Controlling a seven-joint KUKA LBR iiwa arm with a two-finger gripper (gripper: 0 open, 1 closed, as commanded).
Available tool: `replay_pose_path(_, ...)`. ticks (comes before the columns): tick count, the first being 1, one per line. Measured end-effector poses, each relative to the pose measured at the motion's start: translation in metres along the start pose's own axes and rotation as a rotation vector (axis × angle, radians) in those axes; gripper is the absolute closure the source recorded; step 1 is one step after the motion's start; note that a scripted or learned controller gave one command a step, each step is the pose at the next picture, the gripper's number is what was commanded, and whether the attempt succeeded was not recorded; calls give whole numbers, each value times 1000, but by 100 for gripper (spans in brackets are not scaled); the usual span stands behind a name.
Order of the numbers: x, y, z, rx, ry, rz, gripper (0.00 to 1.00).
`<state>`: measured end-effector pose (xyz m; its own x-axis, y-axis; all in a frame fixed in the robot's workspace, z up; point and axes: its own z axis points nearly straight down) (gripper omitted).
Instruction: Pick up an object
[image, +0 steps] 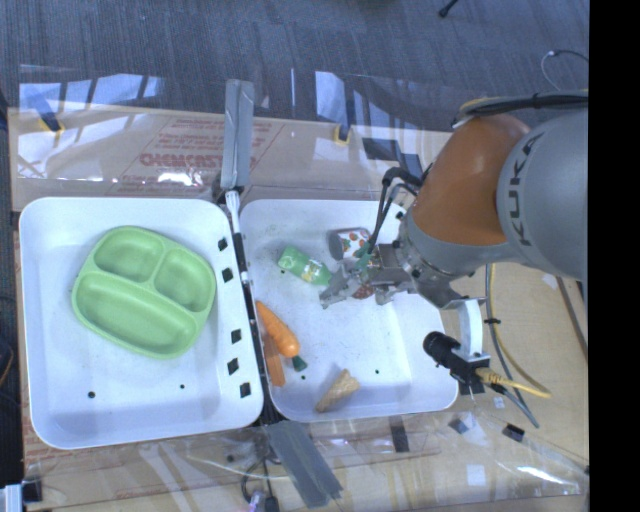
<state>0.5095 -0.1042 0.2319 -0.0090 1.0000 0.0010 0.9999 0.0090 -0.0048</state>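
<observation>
While the gripper (345, 287) sits low in the right bin (300, 215), at about mid-frame, its metal fingers (335, 291) point left toward a small green bottle (303, 266), which lies on its side just up-left of the tips and looks apart from them. How far the fingers stand open cannot be told, and nothing is seen between them. A small printed white object (352, 241), with red and dark marks, lies just above the gripper, against the wrist. Toy carrot (277, 333), orange with a green end, lies lower left in the same bin, near the dividing wall; a second orange piece (274, 365) lies alongside it, touching or nearly so. Tan cone (337, 391) rests near the bin's bottom edge, well apart from the gripper. Left bin (50, 400) holds a green divided plate (145, 291), three compartments, lying flat in its upper middle. Arm (500, 190) enters from the right of the frame, orange band over grey, covering the right bin's upper right corner. Black cables (385, 215) run from the wrist down to the gripper.
</observation>
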Motion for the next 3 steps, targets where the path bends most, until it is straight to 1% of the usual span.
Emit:
replay_pose_path(1, -20, 105, 129, -2, -1, -173, 0)
replay_pose_path(2, -20, 105, 118, -2, -3, -175, 100)
replay_pose_path(3, 20, 138, 38, -5, -2, -196, 100)
